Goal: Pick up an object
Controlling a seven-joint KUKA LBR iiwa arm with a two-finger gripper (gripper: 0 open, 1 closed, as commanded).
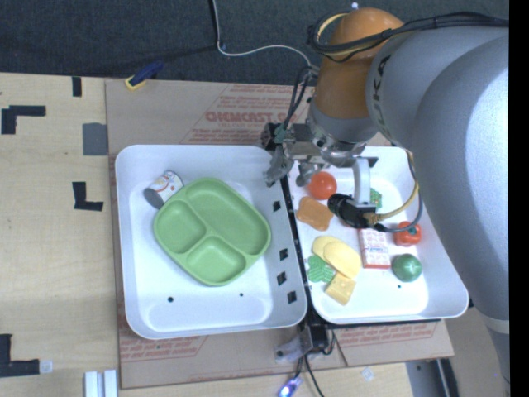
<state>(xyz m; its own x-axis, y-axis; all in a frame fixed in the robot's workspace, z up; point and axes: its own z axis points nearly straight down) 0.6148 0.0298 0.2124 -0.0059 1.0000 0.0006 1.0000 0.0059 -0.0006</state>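
View from above of a table (50, 222) with two shallow white bins side by side. The left bin (124, 222) holds a green plate (213, 230) with three compartments, lying flat. A small white and grey thing (163, 188) lies just beyond the plate's upper left corner.

Up and to the right of the plate's upper right corner, the end effector (281, 165) hangs over the wall where the two bins meet, on a grey arm that comes in from the right. It holds nothing that can be seen, and from this angle I cannot tell whether it is spread or pressed together.

Further right of the plate, the right bin (438, 292) holds a cluster of small things. They include a red ball (321, 183), an orange-brown piece (314, 213), a yellow lump (337, 255), a red and white box (374, 249) and a green ball (405, 267).

The red ball looks like the likeliest pick. It sits just to the right of the end effector and slightly nearer the camera, on the far side of the wall from the plate. Being round, it has no long axis, so any wrist angle should serve. The move probably calls for a short shift right, then a descent.
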